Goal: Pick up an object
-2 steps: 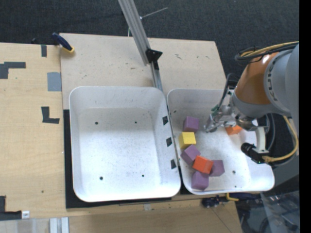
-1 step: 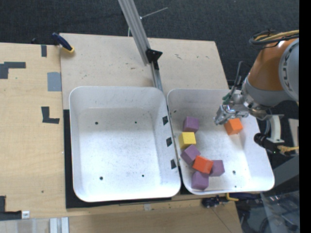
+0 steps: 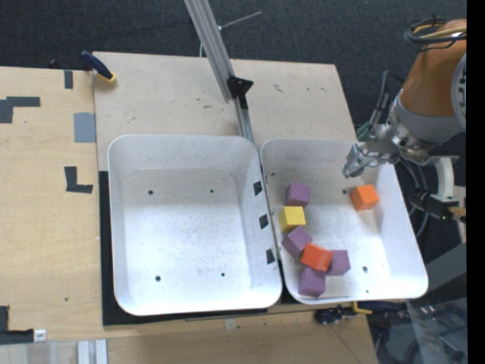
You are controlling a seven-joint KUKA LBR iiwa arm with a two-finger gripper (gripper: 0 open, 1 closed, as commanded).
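The right bin (image 3: 394,268) holds several small blocks. An orange cube (image 3: 364,196) lies near its right wall. Left of it sit a purple cube (image 3: 298,194) and a yellow cube (image 3: 292,218). Lower down, a red-orange block (image 3: 317,258) rests among purple blocks (image 3: 311,280). My gripper (image 3: 355,166) hangs over the upper right part of this bin, just above and left of the orange cube, with nothing seen between its fingers.
The left bin (image 3: 125,226) stands beside the right one, with a divider edge (image 3: 261,203) between them. A metal rail (image 3: 212,40) slants in from the top. A blue and yellow clamp (image 3: 98,65) lies on the bench at the upper left.
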